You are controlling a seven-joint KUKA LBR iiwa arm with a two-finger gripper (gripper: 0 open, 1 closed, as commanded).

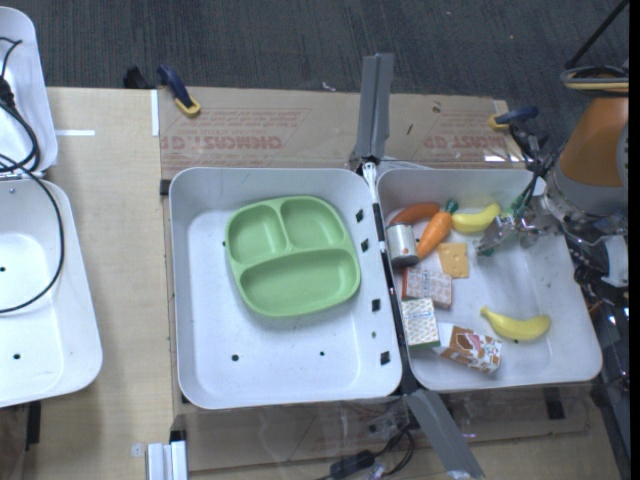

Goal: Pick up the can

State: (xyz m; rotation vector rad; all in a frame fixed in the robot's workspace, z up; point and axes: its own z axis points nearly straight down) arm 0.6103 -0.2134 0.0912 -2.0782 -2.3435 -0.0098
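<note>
The can (401, 244) is small and silver. It lies on its side in the right bin (570, 363), pressed up near that bin's left wall. A carrot (434, 233) lies just beside it on the right, and a red thing (415, 213) sits just above it. Below it are a small printed box (427, 287) and a second one (419, 321). A cracker (454, 260), two bananas (475, 218) (516, 323) and a snack pack (471, 349) are spread around the rest of the bin. The left bin (200, 368) holds a green plate (292, 256) with three parts.

What could go wrong? The can is round and on its side, so it could roll away when touched. It is squeezed between the wall and the carrot, so the end effector (503, 230) might bump the wall or grab the carrot by mistake.

The end effector sits over the top right of the right bin, close to the upper banana and well apart from the can. I cannot tell if it is spread or closed, and nothing shows between its tips.
</note>
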